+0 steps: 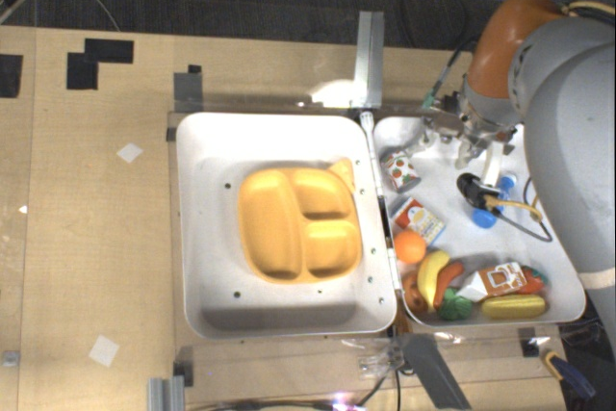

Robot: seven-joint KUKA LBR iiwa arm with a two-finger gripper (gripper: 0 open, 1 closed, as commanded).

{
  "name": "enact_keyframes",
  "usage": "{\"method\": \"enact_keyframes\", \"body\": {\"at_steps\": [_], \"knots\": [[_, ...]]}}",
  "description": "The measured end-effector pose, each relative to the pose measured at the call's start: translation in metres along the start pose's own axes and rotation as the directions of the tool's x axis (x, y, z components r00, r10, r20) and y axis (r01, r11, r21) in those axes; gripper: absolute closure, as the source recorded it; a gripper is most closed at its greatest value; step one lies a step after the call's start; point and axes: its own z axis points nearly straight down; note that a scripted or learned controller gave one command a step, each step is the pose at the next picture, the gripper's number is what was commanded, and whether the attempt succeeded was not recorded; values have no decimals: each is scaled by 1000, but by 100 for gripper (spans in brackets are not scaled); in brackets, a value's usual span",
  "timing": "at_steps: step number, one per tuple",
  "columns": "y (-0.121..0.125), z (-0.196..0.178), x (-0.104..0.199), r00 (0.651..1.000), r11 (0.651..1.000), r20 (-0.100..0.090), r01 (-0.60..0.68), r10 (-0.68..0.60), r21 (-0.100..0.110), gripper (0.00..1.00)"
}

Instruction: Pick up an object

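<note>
Arm reaches in from the right, wrist bent down over right bin's (570,295) far edge. Gripper (469,141) hangs low at far end, nothing seen between its tips; spread or pressed together: can't tell. Candidate objs sit toward near edge, likely a dumped pile: banana (430,273), orange (410,247). Yellow tray (294,223) centred in left bin (197,207).

Yellow divided tray (294,223) in left bin (202,207)
</note>
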Motion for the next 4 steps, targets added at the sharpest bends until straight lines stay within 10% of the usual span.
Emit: {"method": "enact_keyframes", "body": {"at_steps": [2, 3, 4], "knots": [[-39, 9, 7, 1000, 1000, -3, -10, 10, 1, 0], [-36, -2, 8, 1000, 1000, -3, -6, 6, -4, 100], [-36, -1, 8, 1000, 1000, -2, -5, 5, -3, 0]]}}
